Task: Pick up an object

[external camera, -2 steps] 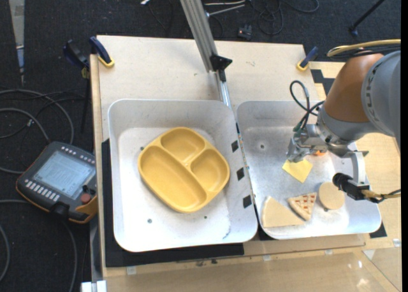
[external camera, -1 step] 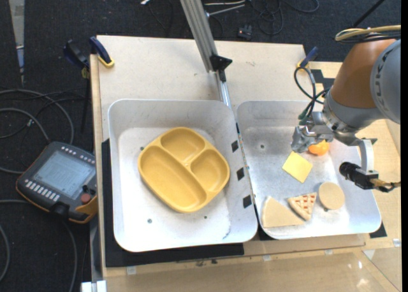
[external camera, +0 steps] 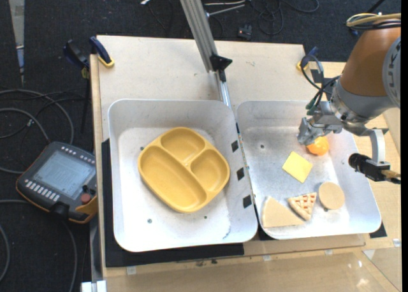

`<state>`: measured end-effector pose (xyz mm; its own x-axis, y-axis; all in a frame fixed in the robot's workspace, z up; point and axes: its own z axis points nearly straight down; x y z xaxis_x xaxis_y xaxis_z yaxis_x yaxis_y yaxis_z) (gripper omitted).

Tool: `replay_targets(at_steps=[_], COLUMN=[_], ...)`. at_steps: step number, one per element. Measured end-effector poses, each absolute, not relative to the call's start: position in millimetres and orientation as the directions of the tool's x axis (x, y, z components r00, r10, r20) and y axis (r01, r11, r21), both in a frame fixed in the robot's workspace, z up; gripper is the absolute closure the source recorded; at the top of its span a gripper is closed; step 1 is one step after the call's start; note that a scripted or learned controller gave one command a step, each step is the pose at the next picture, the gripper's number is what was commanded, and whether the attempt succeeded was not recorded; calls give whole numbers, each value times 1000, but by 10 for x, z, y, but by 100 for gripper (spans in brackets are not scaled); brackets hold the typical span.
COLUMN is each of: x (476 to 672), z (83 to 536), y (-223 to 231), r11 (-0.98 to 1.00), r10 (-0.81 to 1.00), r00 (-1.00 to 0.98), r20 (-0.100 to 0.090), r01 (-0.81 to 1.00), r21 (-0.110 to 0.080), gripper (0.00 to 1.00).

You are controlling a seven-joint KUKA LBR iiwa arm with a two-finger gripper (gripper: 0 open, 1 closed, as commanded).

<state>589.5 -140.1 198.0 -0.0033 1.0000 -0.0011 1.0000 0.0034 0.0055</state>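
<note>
A: Near edge, right bin (external camera: 357, 224)?
B: Tan wedge (external camera: 278, 213), pizza slice (external camera: 304, 204) touching it, round cracker (external camera: 331, 196) just right of that.
A: Further in?
B: Yellow cheese square (external camera: 297, 166), middle of the bin. Beyond it an orange ball (external camera: 319, 146).
A: Gripper (external camera: 310, 132)?
B: Down on the ball's far-left side, touching or overlapping it. Grip state: cannot tell, tips are hidden.
A: Left bin (external camera: 124, 220)?
B: Yellow divided plate (external camera: 183, 168), centred.
A: Off the bench?
B: Handheld controller (external camera: 58, 181) on the floor, far left.
</note>
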Motion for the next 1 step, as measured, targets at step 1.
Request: replay_targets(at_steps=[1], x=[5910], z=[2410], y=[-1381], r11=[3], r10=[1000], r00=[-3], r20=[-2], r01=[1000], r21=[6], gripper=[100])
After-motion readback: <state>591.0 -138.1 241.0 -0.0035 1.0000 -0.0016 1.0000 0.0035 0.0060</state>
